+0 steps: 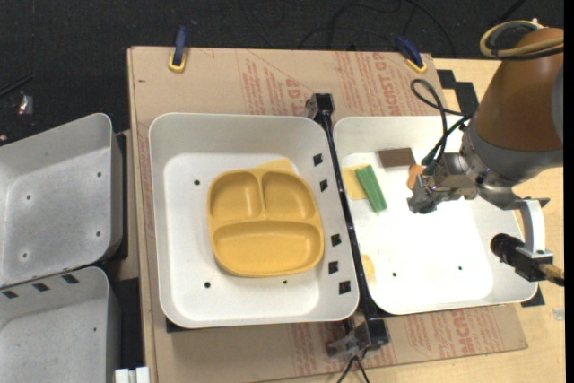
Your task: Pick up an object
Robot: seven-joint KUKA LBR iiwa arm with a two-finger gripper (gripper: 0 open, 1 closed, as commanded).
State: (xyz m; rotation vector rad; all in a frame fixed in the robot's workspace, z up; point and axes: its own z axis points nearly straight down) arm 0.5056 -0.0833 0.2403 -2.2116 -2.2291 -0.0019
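Camera view: from above and at a slant, it took in two white bins side by side on a cardboard-topped bench.
Nearest candidate: a green rectangular block [370,188] lay flat on the floor of the right bin [430,287], close to that bin's left wall.
Long axis: the block ran from upper left to lower right in the frame, roughly along the divider between the bins.
Second candidate: a dark brown block [395,159] sat just beyond the green one, toward the bin's far wall, apart from it.
Gripper: the gripper [423,193] hung low over the right bin, with nothing visibly held; whether its jaws stood wide or narrow could not be told.
Bearing: the green block lay just to the gripper's left in the frame, near but not touching; the brown block lay up and to the left.
Likely next move: a short shift left, probably with a wrist turn to close across the block's narrow width.
Surface: smooth white bin floor, mostly bare around the block.
Room: the left wall stood close behind the block and could crowd a finger.
Left bin: the left bin [179,282] held a yellow divided plate [266,222], well apart from the gripper.
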